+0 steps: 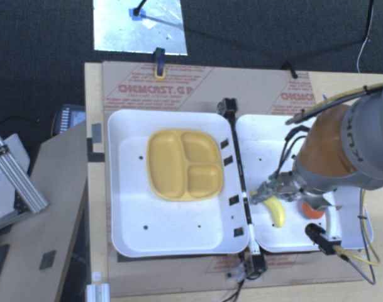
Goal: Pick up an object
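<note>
Two shallow white bins are counted on the bench: a left bin (125, 231) and a right bin (257, 143). One yellow divided plate (183, 165) is seen in the left bin, and three compartments are counted in it. In the right bin one yellow banana (276, 211) and one orange-red object (313, 211), partly hidden by the arm, are counted. One arm (342, 146) is counted
</note>
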Tool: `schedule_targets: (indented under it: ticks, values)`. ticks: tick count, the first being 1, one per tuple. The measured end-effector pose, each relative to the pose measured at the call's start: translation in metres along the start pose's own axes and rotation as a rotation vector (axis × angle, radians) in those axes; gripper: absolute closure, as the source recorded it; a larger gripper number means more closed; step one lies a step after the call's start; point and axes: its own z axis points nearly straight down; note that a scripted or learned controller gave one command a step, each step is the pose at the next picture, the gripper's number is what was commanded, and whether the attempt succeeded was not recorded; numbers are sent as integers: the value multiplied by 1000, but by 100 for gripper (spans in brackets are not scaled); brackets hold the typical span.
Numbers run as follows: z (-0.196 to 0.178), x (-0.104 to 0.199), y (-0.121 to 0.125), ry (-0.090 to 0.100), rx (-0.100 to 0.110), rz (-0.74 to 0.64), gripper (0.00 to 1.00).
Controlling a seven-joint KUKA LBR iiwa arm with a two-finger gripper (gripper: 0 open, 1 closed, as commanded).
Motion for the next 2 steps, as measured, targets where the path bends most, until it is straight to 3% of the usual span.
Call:
schedule_targets:
  ticks: [1, 2]
  values:
    - [-11, 0, 1, -1, -3, 1, 100]
    - [-58, -8, -2, -2, -6, 1, 100]
